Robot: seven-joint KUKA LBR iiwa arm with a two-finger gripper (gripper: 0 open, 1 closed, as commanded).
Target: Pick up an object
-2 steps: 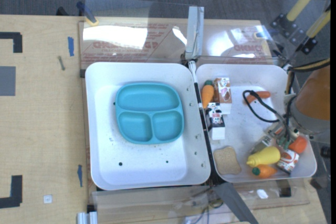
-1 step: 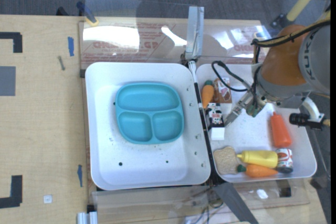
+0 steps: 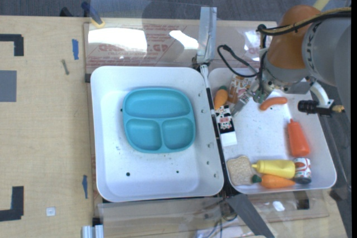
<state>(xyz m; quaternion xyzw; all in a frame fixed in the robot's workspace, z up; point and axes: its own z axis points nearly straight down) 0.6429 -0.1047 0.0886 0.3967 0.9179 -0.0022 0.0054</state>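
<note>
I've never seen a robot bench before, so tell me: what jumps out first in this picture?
Probably the turquoise divided plate, alone in the middle of the left white bin. Next, the bulky grey arm with its orange band leans in from the right over the right bin. That bin holds bright toy food: a yellow bottle, a carrot, an orange bottle and a small sausage.

Right bin (image 3: 329, 167): open floor in the centre, ringed by obstacles. Arm (image 3: 304, 42) overhangs the top right corner. Sausage (image 3: 273, 102) and packet (image 3: 240, 88) crowd the upper part; carrot (image 3: 221, 98) and carton (image 3: 225, 120) lie along the left wall. Orange bottle (image 3: 298, 138) lies near the right wall. Bread (image 3: 240, 169), yellow bottle (image 3: 275, 166) and a second carrot (image 3: 277, 181) line the near wall. Left bin (image 3: 106, 120): tray (image 3: 158, 119) takes the middle; margins around it free.
</note>
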